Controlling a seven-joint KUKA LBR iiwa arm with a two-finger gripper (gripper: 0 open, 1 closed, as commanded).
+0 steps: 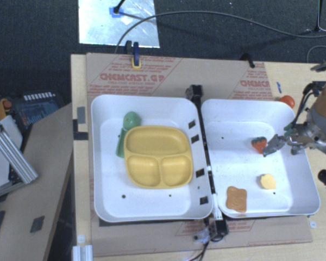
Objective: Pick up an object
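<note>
In the right bin (244, 113) lie a small red strawberry-like toy (258, 144), a pale yellow chunk (268, 181) and a brown toast-shaped piece (237, 199). My gripper (284, 145) hangs low over the right side of this bin, just right of the red toy. Its fingers stand apart with nothing between them, and the left fingertip (271, 147) is close beside the toy. The left bin (106, 145) holds a yellow divided plate (156, 156) with a green object (126, 129) partly tucked under its far left edge.
A black divider (201, 145) with clips runs between the bins. An orange-red item (286, 100) sits outside the right bin's far right corner. Cables cross the dark floor behind the bench. A metal rail (11, 151) and a box stand at the left.
</note>
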